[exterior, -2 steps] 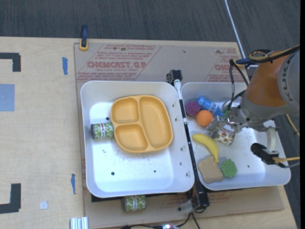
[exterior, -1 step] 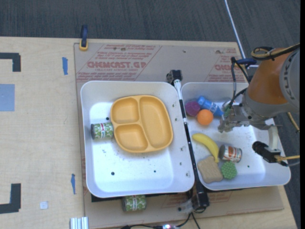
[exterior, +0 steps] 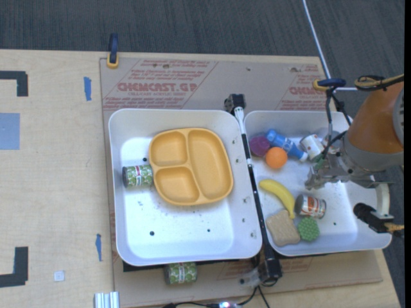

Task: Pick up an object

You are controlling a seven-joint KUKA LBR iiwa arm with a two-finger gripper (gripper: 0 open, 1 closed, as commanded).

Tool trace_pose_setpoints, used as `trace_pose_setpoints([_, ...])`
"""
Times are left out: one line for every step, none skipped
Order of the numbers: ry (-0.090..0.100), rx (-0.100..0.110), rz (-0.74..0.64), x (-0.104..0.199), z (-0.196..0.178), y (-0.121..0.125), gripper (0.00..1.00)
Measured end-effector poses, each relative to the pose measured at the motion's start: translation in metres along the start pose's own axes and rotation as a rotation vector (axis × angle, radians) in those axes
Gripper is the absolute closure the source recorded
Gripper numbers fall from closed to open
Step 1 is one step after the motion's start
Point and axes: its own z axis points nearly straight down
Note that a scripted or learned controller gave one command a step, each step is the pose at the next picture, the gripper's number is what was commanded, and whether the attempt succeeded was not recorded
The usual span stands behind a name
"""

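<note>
Several toys fill the right bin (exterior: 366, 239). Gripper (exterior: 319, 175) hovers just above a can (exterior: 311, 206), lower right; finger state unclear. Can looks light, rigid, smooth, prone to rolling: grasp across its sides.

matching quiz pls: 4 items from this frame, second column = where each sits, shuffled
Items:
1. yellow divided plate
2. banana
3. green can
4. orange ball

Places:
A. right bin, between the purple item and the blue bottle
B. left bin, touching the plate's left edge
C. middle of the left bin
D. right bin, just above the bread slice

Pairs: 1-C, 2-D, 3-B, 4-A
</note>
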Motion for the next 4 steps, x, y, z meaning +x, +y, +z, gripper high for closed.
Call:
trace_pose_setpoints([-0.001, -0.006, -0.003, 0.039, -0.053, 0.018, 1.00])
trace_pose_setpoints([-0.001, -0.004, -0.001, 0.038, -0.052, 0.017, 0.00])
trace_pose_setpoints([-0.002, -0.007, -0.001, 0.051, 0.015, 0.059, 0.00])
trace_pose_setpoints([-0.002, -0.006, -0.001, 0.059, 0.015, 0.048, 0.00])
